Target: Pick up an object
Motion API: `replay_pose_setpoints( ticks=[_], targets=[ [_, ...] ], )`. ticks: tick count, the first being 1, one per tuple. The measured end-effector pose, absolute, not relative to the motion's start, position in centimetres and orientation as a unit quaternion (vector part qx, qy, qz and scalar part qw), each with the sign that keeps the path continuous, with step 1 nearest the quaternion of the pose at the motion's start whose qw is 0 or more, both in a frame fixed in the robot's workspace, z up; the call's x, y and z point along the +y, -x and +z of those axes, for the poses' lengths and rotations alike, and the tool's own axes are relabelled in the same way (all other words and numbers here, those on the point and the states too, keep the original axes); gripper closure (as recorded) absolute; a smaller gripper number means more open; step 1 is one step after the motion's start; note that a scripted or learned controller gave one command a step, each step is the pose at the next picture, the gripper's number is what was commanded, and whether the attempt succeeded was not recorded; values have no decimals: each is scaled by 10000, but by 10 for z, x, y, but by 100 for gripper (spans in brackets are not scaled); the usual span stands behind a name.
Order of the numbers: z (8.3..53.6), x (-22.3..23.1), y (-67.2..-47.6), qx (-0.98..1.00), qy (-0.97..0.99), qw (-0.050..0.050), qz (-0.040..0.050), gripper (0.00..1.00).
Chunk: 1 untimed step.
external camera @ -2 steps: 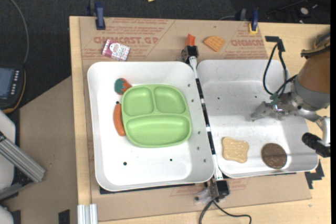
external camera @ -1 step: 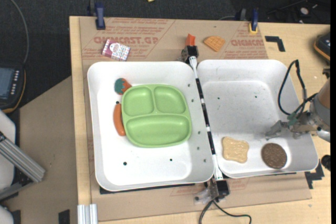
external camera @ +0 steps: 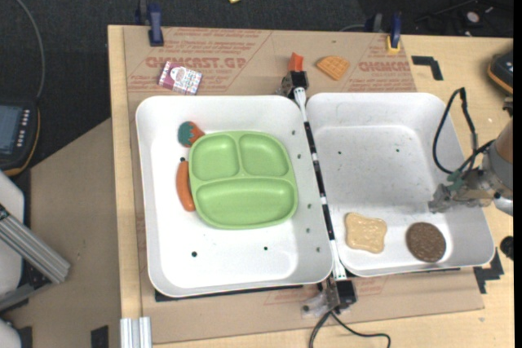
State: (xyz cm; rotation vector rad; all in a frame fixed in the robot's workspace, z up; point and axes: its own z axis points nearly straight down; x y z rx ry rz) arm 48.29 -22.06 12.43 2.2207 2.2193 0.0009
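The right bin [external camera: 375,147] holds a tan toast-shaped piece [external camera: 365,231] and a round brown cookie [external camera: 426,241] near its front edge. My gripper [external camera: 447,198] sits low at the bin's right side, just above and right of the cookie and apart from it. In the left bin [external camera: 159,240] lies a green divided plate [external camera: 242,179]. An orange sausage-shaped piece [external camera: 185,185] rests along the plate's left side. A small green and red piece [external camera: 190,133] lies at the plate's back left corner.
A black cable [external camera: 440,134] loops over the right bin's back right area. On the bench behind the bins lie a waffle-like piece [external camera: 332,67] and a pink packet [external camera: 179,77]. Blue clamps [external camera: 152,22] grip the bench's back edge.
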Motion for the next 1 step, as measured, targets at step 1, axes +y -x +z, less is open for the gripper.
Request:
replay_pose_setpoints(
  ticks=[1],
  targets=[
    [134,-221,-484,7066,-7076,27,8,100]
  ],
)
